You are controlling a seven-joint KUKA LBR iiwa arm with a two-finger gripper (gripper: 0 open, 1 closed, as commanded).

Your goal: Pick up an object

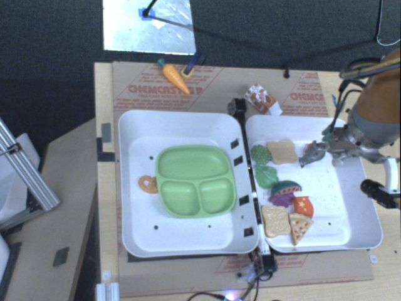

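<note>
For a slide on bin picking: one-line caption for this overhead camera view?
Gripper hovers over the right bin beside toy food; a green tray sits in the left bin.

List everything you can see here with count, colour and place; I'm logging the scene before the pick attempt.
bins: two, white, side by side on the bench
divided plate: one, light green, middle of the left bin
pretzel: one, orange-brown, left bin, just left of the plate
toy carrot: one, orange, on the bench behind the left bin
small packet: one, red and white, behind the right bin
bread slices: two, tan, right bin, one at the back and one at the front
green toy foods: two, green, left side of the right bin
pizza slice: one, tan, front of the right bin
metal sheet: one, silver, on the floor behind the bench
end effector: one, grey, above the right bin
arm: one, grey and orange, entering from the right
</note>
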